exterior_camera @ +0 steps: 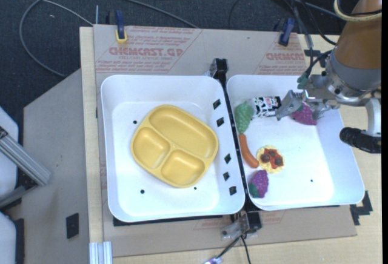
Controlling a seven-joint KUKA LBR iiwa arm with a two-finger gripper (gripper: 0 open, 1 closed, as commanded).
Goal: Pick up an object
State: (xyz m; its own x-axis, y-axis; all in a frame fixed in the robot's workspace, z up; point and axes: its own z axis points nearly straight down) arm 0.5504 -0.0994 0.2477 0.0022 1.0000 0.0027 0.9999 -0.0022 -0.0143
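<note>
we see the gripper (298,105) low near the right bin's (339,187) back edge, touching purple grapes (305,115); we cannot tell its opening. yellow plate (174,145) fills left bin (115,135).

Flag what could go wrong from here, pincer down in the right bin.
1. The pincer sits over a purple grape bunch with a black-and-white carton close beside it; a close could clip the carton or nudge both.
2. The grapes lie near the right bin's back wall, so a push could wedge them against it.
3. The green leafy toy, orange hot dog and pizza piece crowd the nearby area, so a dragged item may scatter them.
</note>
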